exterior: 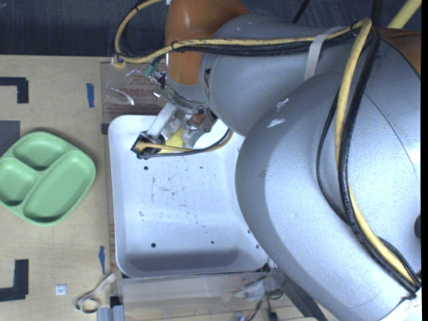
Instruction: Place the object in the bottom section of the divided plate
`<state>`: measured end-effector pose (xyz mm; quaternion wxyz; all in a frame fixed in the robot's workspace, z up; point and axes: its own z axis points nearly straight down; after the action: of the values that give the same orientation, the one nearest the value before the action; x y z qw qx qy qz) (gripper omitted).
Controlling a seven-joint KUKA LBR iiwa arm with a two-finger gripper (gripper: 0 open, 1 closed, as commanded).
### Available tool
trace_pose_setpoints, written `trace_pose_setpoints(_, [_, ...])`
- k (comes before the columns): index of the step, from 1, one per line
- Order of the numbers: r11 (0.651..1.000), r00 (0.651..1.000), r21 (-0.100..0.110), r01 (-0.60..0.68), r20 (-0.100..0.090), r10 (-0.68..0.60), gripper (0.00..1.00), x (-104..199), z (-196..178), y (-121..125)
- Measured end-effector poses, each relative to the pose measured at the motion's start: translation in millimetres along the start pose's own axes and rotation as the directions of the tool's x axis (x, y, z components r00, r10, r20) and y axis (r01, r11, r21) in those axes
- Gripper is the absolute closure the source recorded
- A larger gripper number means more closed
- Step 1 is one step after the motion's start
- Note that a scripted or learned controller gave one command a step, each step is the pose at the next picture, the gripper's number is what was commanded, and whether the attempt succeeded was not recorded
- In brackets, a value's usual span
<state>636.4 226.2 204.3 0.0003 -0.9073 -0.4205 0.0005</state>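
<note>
A light green divided plate (47, 178) lies on the wooden bench at the left, outside the white bin (175, 246). It has two small sections at its upper left and one long section at its lower right, all bare. My gripper (179, 131) hangs low over the bin's far left corner, well to the right of the plate. A small pale yellow thing (175, 139) shows right under the gripper. Whether it is held or lying on the bin floor cannot be told.
The grey arm covers the right half of the view and the bin's right side. The bin floor carries small dark specks and scuffs. A crinkled clear plastic sheet (128, 91) lies behind the bin. Blue and black tape marks dot the bench.
</note>
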Motion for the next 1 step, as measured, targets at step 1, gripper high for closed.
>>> trace_pose_setpoints(1, [0.996, 0.996, 0.002, 0.092, 0.003, -0.092, 1.0, -1.2, 28.5, -1.6])
